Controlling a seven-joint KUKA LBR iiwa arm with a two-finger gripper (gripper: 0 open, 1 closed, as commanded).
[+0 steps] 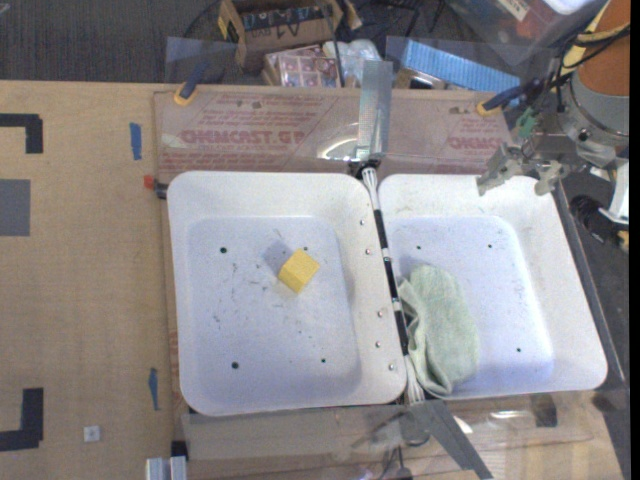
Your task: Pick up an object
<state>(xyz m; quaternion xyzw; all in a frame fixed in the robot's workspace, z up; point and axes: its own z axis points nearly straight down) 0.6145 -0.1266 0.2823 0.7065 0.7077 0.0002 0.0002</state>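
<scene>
- The left bin held a small yellow block, lying near its middle, tilted.
- The right bin held a pale green cloth, crumpled against its left wall by the divider.
- The gripper hung over the right bin's far right corner, fingers spread apart, with nothing between them.

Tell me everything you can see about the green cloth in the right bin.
The green cloth is pale green and looks like soft terry fabric. It lies crumpled in a long heap on the floor of the right bin, against the bin's left wall and near its front corner. Nothing else touches it; the gripper is far from it, above the bin's back edge.
</scene>
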